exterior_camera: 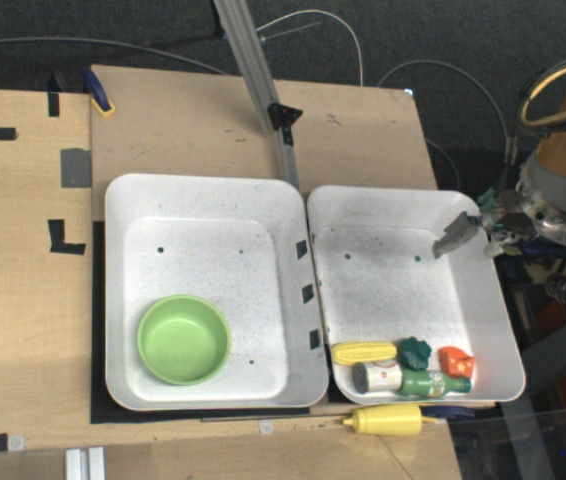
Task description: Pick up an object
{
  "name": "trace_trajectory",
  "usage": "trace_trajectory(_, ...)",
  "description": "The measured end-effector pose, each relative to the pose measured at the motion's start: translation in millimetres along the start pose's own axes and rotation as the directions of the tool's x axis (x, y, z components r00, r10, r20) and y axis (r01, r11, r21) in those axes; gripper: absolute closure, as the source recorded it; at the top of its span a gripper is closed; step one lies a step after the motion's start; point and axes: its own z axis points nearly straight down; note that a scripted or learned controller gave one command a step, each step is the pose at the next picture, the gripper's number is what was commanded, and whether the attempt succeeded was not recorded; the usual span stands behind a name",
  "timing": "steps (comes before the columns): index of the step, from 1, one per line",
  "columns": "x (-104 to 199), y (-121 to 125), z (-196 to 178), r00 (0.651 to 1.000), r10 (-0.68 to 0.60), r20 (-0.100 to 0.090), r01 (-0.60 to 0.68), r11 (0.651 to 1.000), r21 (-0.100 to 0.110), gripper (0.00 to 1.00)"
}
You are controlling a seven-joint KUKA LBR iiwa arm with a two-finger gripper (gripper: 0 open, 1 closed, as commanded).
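Camera view, from the bottom of the frame up.

Yellow bottle [387, 420]: it lies on its side at the bottom of the frame, just outside the right bin's low rim, on the wooden bench [23, 268].

Right bin [483, 298]: white and shallow, in the right half of the frame. All its things sit in a huddle in its lower right corner.

Yellow corn [364, 352]: it lies flat at the left end of the huddle.

White can [376, 377]: it lies on its side just under the corn, touching it.

Dark green toy [414, 351]: just right of the corn.

Green bottle [434, 384]: it lies on its side under the dark green toy, next to the can.

Orange toy [456, 362]: at the right end of the huddle, near the bin's wall.

Left bin [203, 208]: white, side by side with the right bin.

Green bowl [184, 339]: round, upright, in the left bin's lower left corner.

My gripper [455, 234]: it is at the upper right of the right bin, well apart from the huddle. I am not holding anything. I cannot tell how my grip is set.

My arm [553, 168]: it comes in from the right edge of the frame.

Grey pole [253, 58]: it slants down from the top of the frame to where the two bins meet.
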Motion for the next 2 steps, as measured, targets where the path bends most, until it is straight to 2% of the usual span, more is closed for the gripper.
trace_trajectory(1, 0, 0, 0, 1.0, 0.0, 0.0, 0.0, 1.0, 0.0, 0.0)
trace_trajectory(2, 6, -9, 59, 1.0, 0.001, -0.001, -0.001, 1.0, 0.006, 0.0)
